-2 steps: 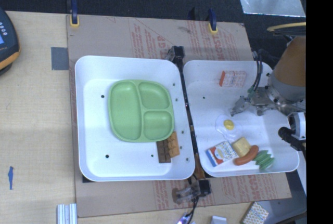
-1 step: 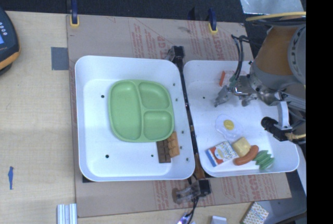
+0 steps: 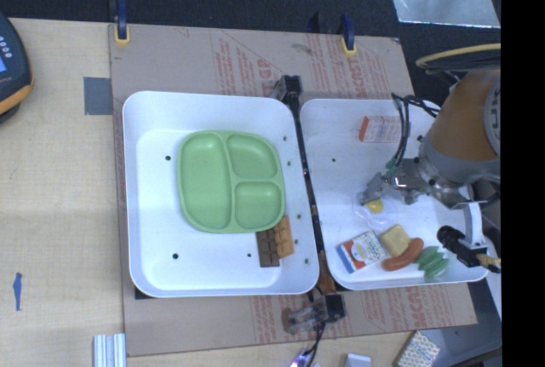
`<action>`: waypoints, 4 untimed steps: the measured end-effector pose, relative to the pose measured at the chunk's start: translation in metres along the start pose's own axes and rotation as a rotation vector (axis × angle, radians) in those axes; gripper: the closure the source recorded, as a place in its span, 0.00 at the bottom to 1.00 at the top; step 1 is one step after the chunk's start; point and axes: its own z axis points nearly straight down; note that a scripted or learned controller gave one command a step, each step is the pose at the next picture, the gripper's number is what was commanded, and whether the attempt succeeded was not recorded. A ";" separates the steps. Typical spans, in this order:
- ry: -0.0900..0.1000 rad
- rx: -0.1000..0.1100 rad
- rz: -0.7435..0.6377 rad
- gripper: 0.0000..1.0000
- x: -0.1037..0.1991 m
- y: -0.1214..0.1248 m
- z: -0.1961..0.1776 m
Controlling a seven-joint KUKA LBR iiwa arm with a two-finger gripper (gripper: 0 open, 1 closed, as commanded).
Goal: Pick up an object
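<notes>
Grey metal two-finger gripper (image 3: 375, 191) hovering low in the right-hand shallow white bin (image 3: 341, 135), just above a small yellow block (image 3: 373, 207); grip state impossible to tell.

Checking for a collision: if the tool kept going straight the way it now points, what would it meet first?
Probably the small yellow piece just below the tool, lying on the right bin floor; height is hard to judge.

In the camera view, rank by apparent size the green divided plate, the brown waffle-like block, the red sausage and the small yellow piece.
1. Green divided plate
2. Brown waffle-like block
3. Red sausage
4. Small yellow piece
</notes>
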 end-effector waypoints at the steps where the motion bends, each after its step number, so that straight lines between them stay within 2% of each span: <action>1: -0.001 -0.007 -0.004 1.00 0.000 0.003 -0.013; 2: -0.007 -0.022 -0.003 1.00 -0.037 0.060 -0.124; 3: -0.001 -0.007 -0.003 0.00 -0.035 0.056 -0.116; 4: 0.004 0.006 -0.002 0.00 -0.020 0.018 -0.015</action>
